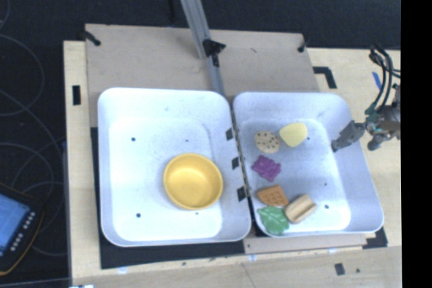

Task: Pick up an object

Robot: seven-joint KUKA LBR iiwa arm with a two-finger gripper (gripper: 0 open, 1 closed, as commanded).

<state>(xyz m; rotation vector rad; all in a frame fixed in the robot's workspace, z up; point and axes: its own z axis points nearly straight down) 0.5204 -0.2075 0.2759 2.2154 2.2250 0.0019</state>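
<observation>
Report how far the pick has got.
Done: nothing lifted. The round speckled cookie, pale yellow lump, purple block, orange cracker, tan roll and green leafy piece all lie in the right white bin. In hand: the gripper sits at that bin's right rim. Left: descend, grasp, lift.

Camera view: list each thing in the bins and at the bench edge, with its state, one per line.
yellow bowl: upright, in left bin
cookie: lying flat
pale yellow piece: resting beside cookie
purple piece: lying flat
orange cracker: flat
bread roll: on its side
green piece: against bin corner
gripper: over right bin's rim, holding nothing
</observation>
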